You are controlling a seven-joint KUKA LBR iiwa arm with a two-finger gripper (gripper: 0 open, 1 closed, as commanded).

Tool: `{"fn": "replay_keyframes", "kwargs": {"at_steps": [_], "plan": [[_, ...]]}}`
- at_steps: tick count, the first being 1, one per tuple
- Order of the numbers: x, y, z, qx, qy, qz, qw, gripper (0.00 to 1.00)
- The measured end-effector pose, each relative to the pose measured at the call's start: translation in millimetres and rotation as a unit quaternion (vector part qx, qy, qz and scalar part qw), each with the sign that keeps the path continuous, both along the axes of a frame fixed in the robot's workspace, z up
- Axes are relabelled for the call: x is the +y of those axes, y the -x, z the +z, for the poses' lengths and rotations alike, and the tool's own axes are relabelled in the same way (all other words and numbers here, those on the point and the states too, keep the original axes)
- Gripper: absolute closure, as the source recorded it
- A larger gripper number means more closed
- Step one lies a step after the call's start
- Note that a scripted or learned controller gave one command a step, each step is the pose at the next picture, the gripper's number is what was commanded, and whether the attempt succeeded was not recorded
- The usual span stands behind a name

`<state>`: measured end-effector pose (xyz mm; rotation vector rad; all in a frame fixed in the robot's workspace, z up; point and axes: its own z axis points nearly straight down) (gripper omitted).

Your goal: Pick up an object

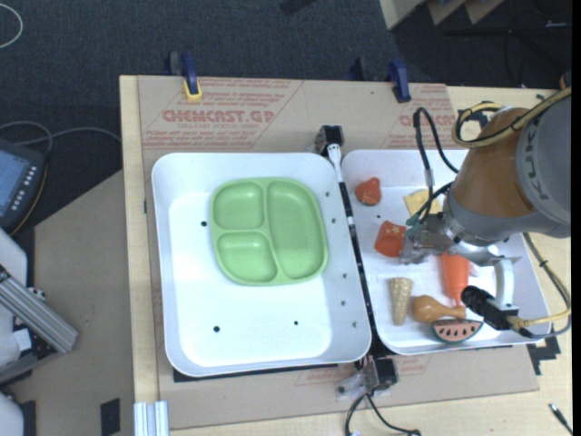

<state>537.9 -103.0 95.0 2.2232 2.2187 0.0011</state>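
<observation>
The right bin (390,166) holds several toy foods. A red-orange piece (368,191) lies near its back left. A red chunk (389,240) lies at mid left, and a pale yellow wedge (418,201) sits just behind the arm. Toward the front are a cream cone (400,299), an orange carrot-like piece (454,273), a tan drumstick (433,309) and a watermelon slice (457,331). My gripper (415,243) is low in this bin, right beside the red chunk's right edge. The wrist hides what lies under it.
The left bin (182,271) holds a green divided plate (270,231) at its back middle. A black divider rail (349,234) runs between the bins. The grey and orange arm (499,184) covers the right bin's back right. Cables loop behind it.
</observation>
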Motion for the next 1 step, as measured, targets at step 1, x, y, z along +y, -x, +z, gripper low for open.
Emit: {"fn": "replay_keyframes", "kwargs": {"at_steps": [1], "plan": [[-3.1,-3.0,63.5,-0.003,0.0009,0.001,1.0,1.0]]}}
